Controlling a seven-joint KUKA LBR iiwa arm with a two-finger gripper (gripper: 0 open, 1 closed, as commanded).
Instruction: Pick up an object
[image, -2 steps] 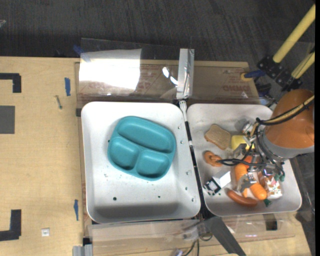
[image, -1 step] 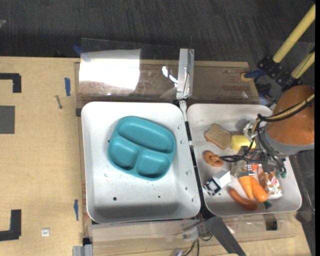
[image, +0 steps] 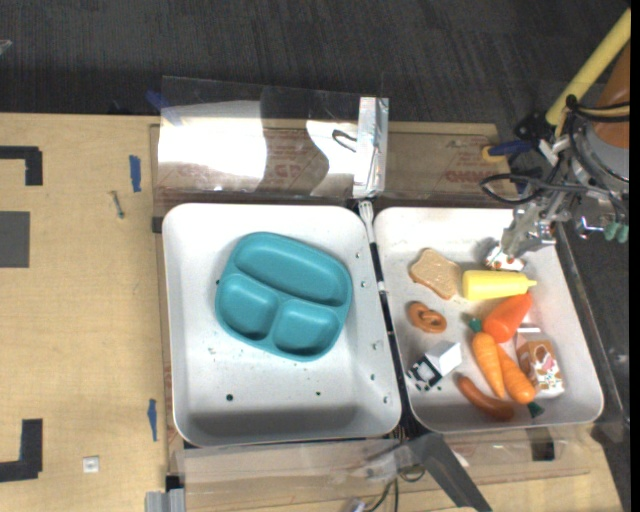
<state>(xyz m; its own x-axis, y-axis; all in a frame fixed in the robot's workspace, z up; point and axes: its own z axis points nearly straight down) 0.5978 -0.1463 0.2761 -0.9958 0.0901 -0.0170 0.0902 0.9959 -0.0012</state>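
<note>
My gripper hangs at upper right of frame, over the top edge of the right-hand shallow white bin. Can't tell its state from here, nothing visibly held. Pick not made yet; looks like the approach step. Nearest candidate: yellow plastic block just below me, tan toast slice to its left. Orange carrots sit lower right. Teal divided plastic tray fills the left bin. Next, I'd guess: centre over the yellow block, descend, close.

A divided tray lies mid-left bin, while the right bin holds bread near its far-left corner and carrots toward its near edge.
</note>
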